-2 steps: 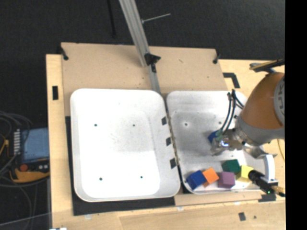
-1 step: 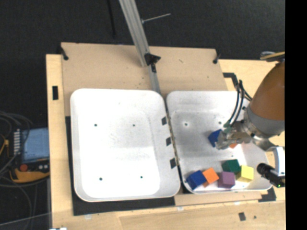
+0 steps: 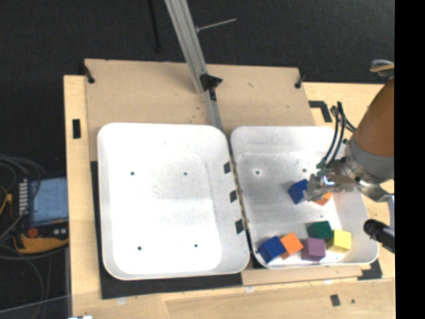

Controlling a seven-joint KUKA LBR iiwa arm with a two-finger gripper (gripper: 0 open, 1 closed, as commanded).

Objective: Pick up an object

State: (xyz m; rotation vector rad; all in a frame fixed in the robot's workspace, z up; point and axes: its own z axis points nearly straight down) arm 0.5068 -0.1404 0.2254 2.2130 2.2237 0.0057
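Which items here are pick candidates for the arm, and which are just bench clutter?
Job-relevant:
gripper, down in the right bin
blue block beside the gripper
orange piece partly under it
front-edge blocks: blue cube, orange cube, purple cube, green cube, yellow cube

Lying about:
left bin
metal pole
blue device with cables, off the bench's left

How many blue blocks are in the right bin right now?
2. One blue block sits mid-bin beside the gripper; the other blue block is at the near edge, left end of the block row. The arm may hide more.
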